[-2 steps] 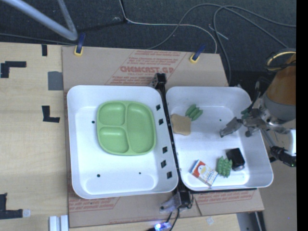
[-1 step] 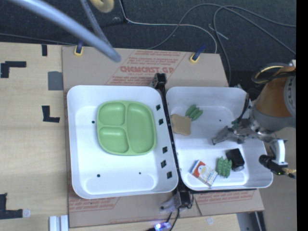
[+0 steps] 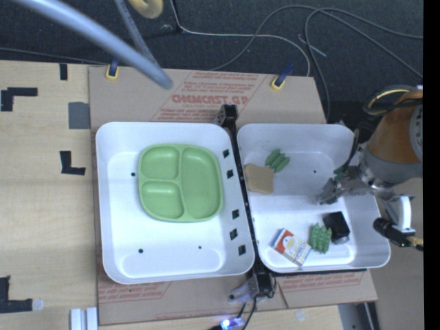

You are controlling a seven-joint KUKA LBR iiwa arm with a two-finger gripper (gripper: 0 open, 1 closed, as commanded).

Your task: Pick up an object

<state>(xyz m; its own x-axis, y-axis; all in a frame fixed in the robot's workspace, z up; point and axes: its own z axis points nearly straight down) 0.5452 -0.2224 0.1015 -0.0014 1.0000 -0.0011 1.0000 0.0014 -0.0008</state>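
1. Since the task names no specific object, any piece in the right bin [image 3: 344,135] qualifies; closest to the claw [image 3: 331,192] is the black block [image 3: 336,226], just below it on the bin floor, apart from it.
2. Claw state: cannot tell. The tip sits low over the right bin near its right wall, too small and blurred to read, and nothing is visibly caught in it. I'd say no grasp yet.
3. Next out: green studded piece [image 3: 320,238], touching or just beside the black block, down and left of the claw. Small printed card box [image 3: 291,247] lies further left of that, near the bin's front wall.
4. Up and left of the claw: green pod-like item [image 3: 278,160], and a tan square [image 3: 260,179] by the divider between the bins.
5. Well to the left, the left bin [image 3: 110,184] holds a green sectioned plate [image 3: 181,183], lying flat.
6. Judgement: the arm enters from the right, so the black block is the easy reach; its green neighbour could get nudged on descent.
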